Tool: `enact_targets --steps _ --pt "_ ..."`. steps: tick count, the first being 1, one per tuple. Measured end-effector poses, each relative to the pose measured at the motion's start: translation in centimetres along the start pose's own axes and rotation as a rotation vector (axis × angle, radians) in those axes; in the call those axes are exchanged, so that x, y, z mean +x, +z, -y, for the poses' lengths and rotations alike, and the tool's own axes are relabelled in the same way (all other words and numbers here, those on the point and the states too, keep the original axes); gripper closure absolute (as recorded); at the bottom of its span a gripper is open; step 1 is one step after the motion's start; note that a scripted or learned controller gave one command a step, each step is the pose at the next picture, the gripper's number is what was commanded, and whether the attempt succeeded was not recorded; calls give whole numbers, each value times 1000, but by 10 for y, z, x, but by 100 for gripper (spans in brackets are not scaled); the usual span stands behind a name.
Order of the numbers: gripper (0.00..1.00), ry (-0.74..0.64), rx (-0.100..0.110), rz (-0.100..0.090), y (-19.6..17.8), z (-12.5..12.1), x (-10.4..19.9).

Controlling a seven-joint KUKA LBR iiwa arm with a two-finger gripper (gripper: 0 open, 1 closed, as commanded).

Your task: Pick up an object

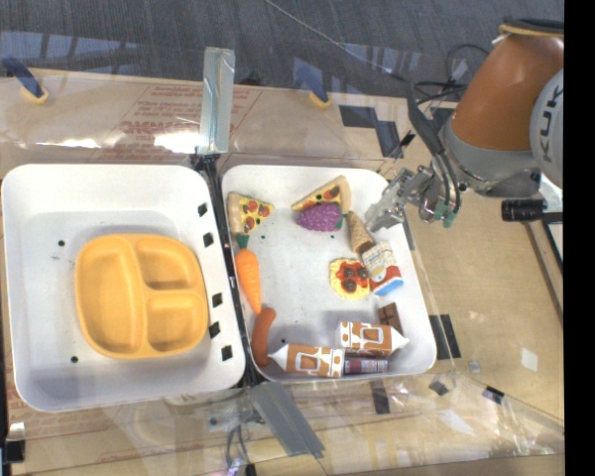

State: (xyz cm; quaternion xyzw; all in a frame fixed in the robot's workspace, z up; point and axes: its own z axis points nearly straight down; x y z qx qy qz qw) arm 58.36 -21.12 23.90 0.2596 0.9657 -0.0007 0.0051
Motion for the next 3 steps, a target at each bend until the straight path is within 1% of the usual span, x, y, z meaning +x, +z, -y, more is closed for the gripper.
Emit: enact_targets --steps 1,2,3 --pt "0 -1 1 -6 3 0 1" --pt "0 9 1 -7 146 2 9" --pt "0 169 0 -6 144 28 55"
